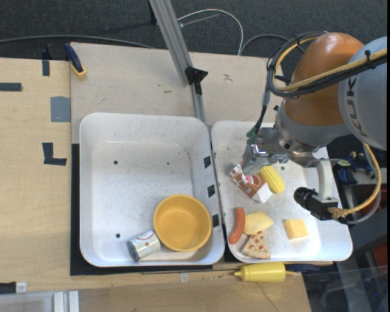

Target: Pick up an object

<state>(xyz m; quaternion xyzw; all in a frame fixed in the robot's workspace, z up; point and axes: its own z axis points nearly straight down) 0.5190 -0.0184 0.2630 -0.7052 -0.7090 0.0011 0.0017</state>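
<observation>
Here the arm [325, 90] bends down from the right over the right bin [224, 135], its orange band uppermost, and the gripper [255, 158] hangs low at the bin's middle. Whether it is wide or narrow I cannot tell. Just below it lie a brown carton [246, 182] and a corn cob [272, 179], touching each other. Nearer the front rim sit a sausage [236, 225], a yellow wedge [259, 222], a pizza slice [257, 245] and a cheese cube [296, 229]. The bin's back left corner is bare. In the left bin [143, 142], a yellow bowl [181, 222] and a can [143, 245] crowd the front right corner; the remaining floor lies open. A mustard bottle [263, 272] rests on the surface [26, 174] beyond the front rim.
</observation>
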